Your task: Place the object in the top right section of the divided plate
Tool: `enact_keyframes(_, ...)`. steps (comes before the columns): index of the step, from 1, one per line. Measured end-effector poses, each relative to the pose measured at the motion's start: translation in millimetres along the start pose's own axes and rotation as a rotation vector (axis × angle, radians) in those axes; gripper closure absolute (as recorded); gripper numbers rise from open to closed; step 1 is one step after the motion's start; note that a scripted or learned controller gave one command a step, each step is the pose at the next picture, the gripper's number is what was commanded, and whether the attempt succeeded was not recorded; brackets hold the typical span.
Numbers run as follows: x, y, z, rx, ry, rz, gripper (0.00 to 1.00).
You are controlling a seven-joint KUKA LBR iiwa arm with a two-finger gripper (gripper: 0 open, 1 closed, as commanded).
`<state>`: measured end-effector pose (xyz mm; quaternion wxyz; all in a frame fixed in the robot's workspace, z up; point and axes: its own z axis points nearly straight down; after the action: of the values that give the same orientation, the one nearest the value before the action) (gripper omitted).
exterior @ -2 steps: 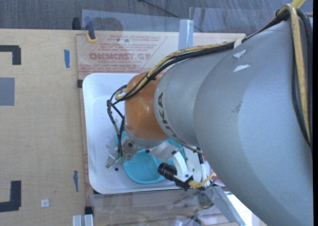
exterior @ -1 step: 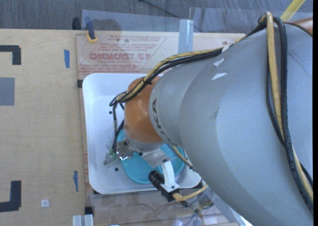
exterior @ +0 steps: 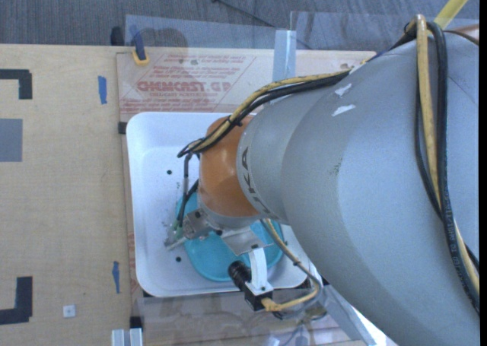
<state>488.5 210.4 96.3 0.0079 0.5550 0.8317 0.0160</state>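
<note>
Plate [exterior: 204,257] (teal, mostly under the arm [exterior: 358,185]) sits at the bin's [exterior: 148,185] six o'clock, gripper [exterior: 183,234] low over it; grip unreadable, so placing seems underway, release next

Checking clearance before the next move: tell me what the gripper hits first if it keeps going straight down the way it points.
Most likely the blue divided plate in the white bin; the gripper hangs right over its left part. The arm hides much, so depth is unclear.
</note>
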Motion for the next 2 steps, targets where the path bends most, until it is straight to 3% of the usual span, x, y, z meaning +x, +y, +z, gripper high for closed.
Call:
enact_keyframes(1, 1.0, 2.8, 2.0, 0.01, -0.007, -0.108, 0.0)
enact_keyframes(2, 1.5, 1.5, -1.7, -0.009, 0.002, 0.141, 0.0)
